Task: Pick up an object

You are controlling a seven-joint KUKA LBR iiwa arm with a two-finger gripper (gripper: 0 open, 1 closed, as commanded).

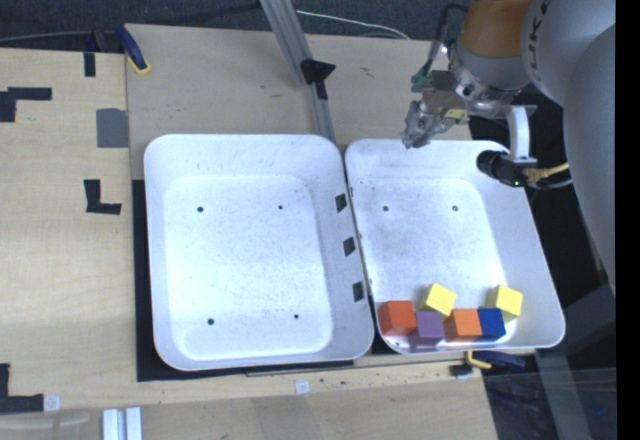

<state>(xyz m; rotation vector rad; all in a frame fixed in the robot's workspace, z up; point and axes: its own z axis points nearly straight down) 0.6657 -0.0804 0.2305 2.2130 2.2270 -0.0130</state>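
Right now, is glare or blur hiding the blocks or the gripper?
Camera view: lighting even, no glare on the right bin; the blocks show sharp, distinct colours with small shadows; the gripper is small and slightly soft at the bin's far edge.

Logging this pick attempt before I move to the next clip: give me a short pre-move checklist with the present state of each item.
1. Targets present: ok. Blocks cluster at the near edge of the right bin: orange block, purple block, blue block and two yellow ones.
2. Gripper over the targets: not ok. It hangs at the bin's far rim, away from the cluster.
3. Nothing between the fingers: cannot tell.
4. Finger opening: cannot tell.
5. Room around a target: not ok for most; the blocks touch one another. The yellow block at the right looks freest.
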